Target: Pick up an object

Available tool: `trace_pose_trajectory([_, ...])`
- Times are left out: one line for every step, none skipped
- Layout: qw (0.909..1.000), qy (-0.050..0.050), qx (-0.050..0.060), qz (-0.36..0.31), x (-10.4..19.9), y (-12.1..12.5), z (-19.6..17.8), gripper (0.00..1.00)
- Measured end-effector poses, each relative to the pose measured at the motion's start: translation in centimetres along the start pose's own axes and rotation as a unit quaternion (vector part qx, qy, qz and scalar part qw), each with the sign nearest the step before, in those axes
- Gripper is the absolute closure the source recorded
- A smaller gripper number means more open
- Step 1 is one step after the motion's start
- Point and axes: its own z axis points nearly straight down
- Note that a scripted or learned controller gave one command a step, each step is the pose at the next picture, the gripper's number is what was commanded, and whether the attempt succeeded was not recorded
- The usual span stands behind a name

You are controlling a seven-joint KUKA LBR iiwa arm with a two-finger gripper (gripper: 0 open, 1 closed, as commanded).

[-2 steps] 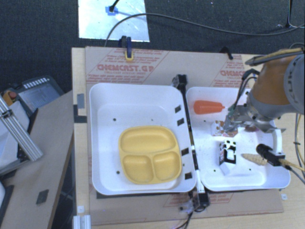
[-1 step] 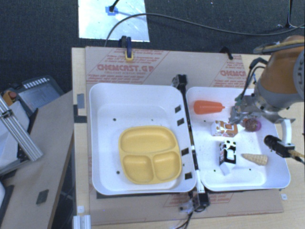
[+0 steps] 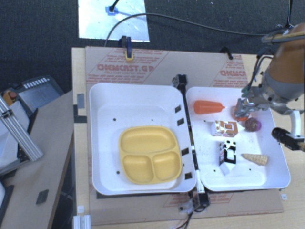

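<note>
Camera view shows your gripper [image 3: 242,109], fingers' state unclear, low at right beside a purple ball [image 3: 253,124]: likely light, slippery, so grip its middle.

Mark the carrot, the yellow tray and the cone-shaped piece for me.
carrot [image 3: 208,107], camera view, middle of its orange body.
yellow tray [image 3: 143,139], camera view, floor of its large upper compartment.
cone-shaped piece [image 3: 255,159], camera view, middle of its tan length.

Right bin [image 3: 274,180] holds orange carrot [image 3: 208,107], purple ball [image 3: 253,124], 2 small cartons [image 3: 225,128] [image 3: 228,152], tan cone [image 3: 255,159].
</note>
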Motion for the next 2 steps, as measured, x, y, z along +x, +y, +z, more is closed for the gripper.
trace_pose_trajectory([1.0, 0.0, 0.0, 0.0, -0.2, 0.3, -4.3, 1.0])
trace_pose_trajectory([1.0, 0.001, 0.001, -0.002, 4.6, 1.3, -4.4, 1.0])
